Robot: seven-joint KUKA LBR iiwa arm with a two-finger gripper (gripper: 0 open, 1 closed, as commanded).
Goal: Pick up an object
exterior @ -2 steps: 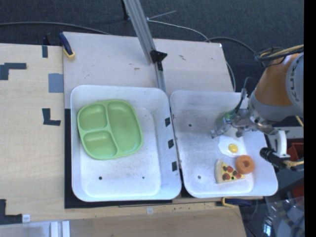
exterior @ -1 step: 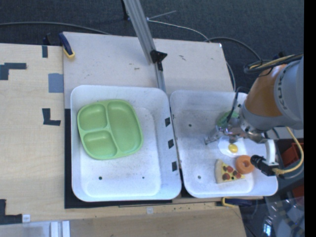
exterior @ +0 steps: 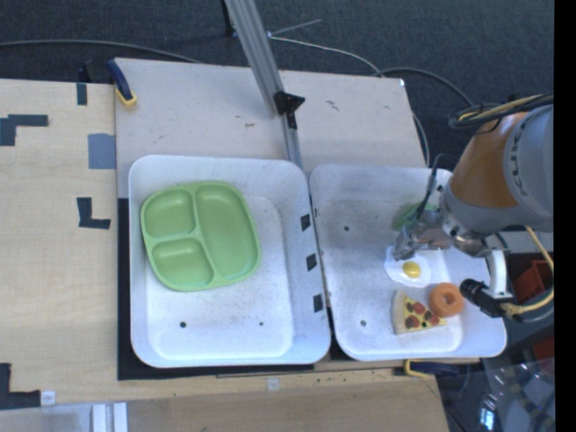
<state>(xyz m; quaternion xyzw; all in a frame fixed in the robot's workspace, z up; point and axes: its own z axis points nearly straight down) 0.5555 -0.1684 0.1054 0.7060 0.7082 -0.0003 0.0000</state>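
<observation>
Camera view caught a pizza slice (exterior: 416, 314) and donut (exterior: 445, 299) nearest, touching in the right bin (exterior: 355, 241); beyond, the gripper (exterior: 410, 241) hung just above a fried egg (exterior: 408, 269) — finger spread impossible to tell — and a green plate (exterior: 200, 235) filled the left bin (exterior: 216, 331).
</observation>
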